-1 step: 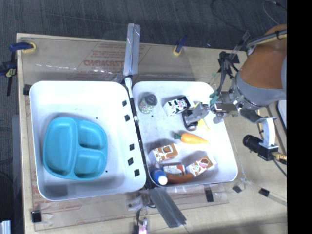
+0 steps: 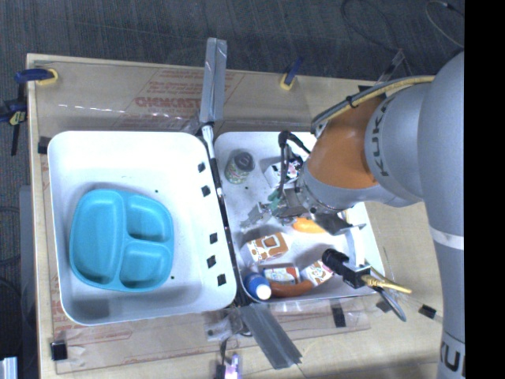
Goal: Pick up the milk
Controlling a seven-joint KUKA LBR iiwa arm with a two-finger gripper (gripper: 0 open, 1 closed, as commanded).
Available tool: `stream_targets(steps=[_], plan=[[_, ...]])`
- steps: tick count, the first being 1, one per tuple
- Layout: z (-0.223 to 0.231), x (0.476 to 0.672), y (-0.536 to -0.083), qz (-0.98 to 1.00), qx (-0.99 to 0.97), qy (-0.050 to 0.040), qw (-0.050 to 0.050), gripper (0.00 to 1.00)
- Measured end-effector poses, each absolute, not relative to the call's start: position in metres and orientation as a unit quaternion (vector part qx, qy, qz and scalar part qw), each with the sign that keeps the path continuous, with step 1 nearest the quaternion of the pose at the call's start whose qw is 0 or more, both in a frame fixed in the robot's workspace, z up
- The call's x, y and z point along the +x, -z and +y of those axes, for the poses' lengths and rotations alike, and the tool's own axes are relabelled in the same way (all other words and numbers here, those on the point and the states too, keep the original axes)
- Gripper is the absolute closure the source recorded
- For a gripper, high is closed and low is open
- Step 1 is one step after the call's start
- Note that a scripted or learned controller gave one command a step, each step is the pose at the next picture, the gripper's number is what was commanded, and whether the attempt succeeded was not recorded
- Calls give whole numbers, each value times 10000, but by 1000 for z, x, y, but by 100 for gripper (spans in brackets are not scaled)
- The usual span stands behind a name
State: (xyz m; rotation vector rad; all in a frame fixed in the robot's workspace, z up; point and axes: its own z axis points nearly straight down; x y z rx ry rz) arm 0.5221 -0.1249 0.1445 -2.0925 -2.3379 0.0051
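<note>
**Over the right bin, milk just in front of me**

- Left bin [image 2: 59, 160]: one blue plate [image 2: 121, 239], three compartments, lying flat.
- Bench [image 2: 118, 93] behind it: red print on the sheet, upside down to this camera and too small to read.
- Right bin [image 2: 237, 144]: one round can [image 2: 240, 166] stands in the far left corner.
- My gripper [image 2: 274, 202] hangs over the middle of this bin. From this slant I cannot tell whether I am open or closed. Nothing shows in my grasp.
- The milk [image 2: 267, 247] is, as best I can make out, the white carton with a brown panel. It lies just on the near side of me, its label unreadable.
- Nearer still: one blue-capped bottle [image 2: 257, 287], one red sausage [image 2: 293, 289], and two more small cartons [image 2: 282, 274] [image 2: 318, 273].
- One orange carrot [image 2: 308, 227] lies right of the milk, close under my wrist.
- My arm [image 2: 410, 140] carries the letters "KUK", the rest cut off.
</note>
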Motion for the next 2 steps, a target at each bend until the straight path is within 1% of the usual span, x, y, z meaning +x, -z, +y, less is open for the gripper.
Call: stream_targets(steps=[1,2], plan=[[-115,503,-124,-7540,-6568,23,-62,0],[-116,490,-109,-8080,-5885,50,-291,0]])
